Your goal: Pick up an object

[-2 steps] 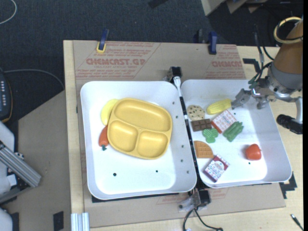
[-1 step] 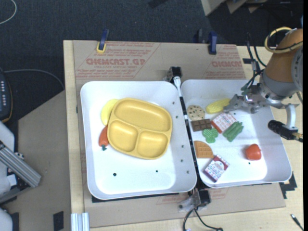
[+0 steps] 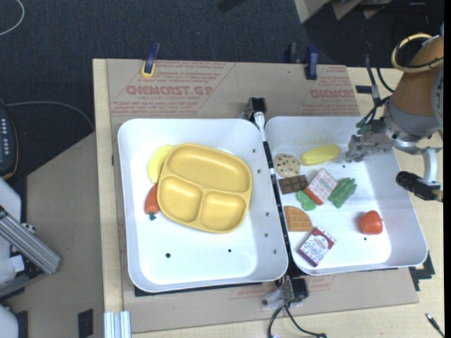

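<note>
Camera view from above the bench: two shallow white bins sit side by side on a brown board. One yellow divided tray (image 3: 204,187) lies in the left bin (image 3: 211,270), with one yellow piece (image 3: 158,162) and one red-orange pepper (image 3: 151,201) tucked against its left edge. The right bin (image 3: 402,241) holds nine small toy foods: one corn cob (image 3: 320,153), one cookie (image 3: 286,164), one chocolate bar (image 3: 292,184), one waffle (image 3: 298,219), two red-and-white packets (image 3: 321,184) (image 3: 316,246), two green vegetables (image 3: 342,191) (image 3: 306,201) and one tomato (image 3: 371,222). The arm's gripper (image 3: 357,148) hangs over the right bin's far side, just right of the corn cob; whether it is open or closed cannot be told, and nothing is seen held.
</note>
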Tool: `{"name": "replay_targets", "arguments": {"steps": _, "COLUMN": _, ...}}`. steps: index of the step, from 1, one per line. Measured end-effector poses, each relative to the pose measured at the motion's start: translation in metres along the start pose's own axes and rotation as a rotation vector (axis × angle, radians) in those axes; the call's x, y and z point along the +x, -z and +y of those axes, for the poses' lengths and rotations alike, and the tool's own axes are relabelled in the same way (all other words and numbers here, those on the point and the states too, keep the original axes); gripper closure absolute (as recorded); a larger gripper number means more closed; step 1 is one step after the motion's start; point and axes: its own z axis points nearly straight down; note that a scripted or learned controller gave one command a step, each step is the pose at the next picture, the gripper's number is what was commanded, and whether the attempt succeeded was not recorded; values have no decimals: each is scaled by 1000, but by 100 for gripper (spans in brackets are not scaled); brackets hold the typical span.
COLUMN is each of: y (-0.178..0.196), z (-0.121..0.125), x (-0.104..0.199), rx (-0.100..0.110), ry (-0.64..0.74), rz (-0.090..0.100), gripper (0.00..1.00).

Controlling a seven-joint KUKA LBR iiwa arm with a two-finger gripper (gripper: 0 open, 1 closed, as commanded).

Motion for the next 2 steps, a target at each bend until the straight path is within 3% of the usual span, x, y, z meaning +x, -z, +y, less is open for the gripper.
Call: {"name": "replay_targets", "arguments": {"steps": 2, "y": 127, "z": -4, "x": 4, "rx": 4, "ry": -1, "rz": 0, "gripper": 100}}
